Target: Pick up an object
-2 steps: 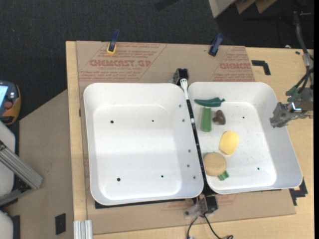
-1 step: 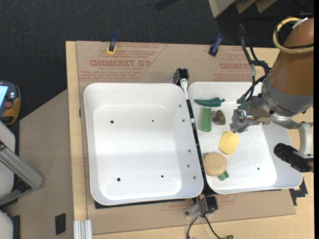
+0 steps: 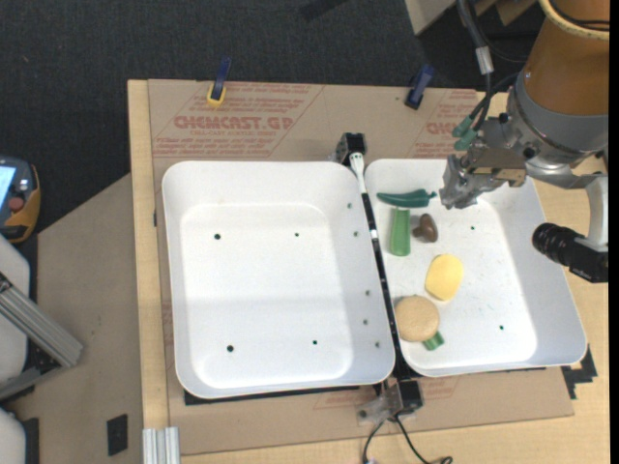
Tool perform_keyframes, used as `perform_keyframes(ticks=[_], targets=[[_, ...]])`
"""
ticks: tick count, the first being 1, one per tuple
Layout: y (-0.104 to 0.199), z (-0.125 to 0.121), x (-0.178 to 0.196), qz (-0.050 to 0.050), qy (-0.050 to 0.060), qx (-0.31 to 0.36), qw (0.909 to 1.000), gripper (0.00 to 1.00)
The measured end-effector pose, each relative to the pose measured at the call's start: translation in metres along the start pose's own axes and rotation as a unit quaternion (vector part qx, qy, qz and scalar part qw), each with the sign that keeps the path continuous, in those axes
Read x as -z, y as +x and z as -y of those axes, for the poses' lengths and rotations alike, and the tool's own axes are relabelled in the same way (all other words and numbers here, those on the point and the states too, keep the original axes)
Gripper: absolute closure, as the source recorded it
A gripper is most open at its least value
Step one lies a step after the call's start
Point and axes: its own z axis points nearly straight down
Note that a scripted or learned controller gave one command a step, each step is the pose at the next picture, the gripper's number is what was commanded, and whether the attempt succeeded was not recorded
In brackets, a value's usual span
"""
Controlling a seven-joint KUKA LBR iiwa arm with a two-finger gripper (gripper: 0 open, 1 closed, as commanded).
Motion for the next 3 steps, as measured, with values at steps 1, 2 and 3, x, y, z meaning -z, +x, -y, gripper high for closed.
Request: perform_keyframes(ticks=[1,2,3], targets=[[0.087,-0.020,0.088,-0.001,-0.001,0.001,1.0000,1.00],[0.164,-0.010,0.038,0.000,0.010,0.001,1.0000,1.00],[0.127,0.034,0.002,0.001,0.010,-0.005,0.9999,1.00]])
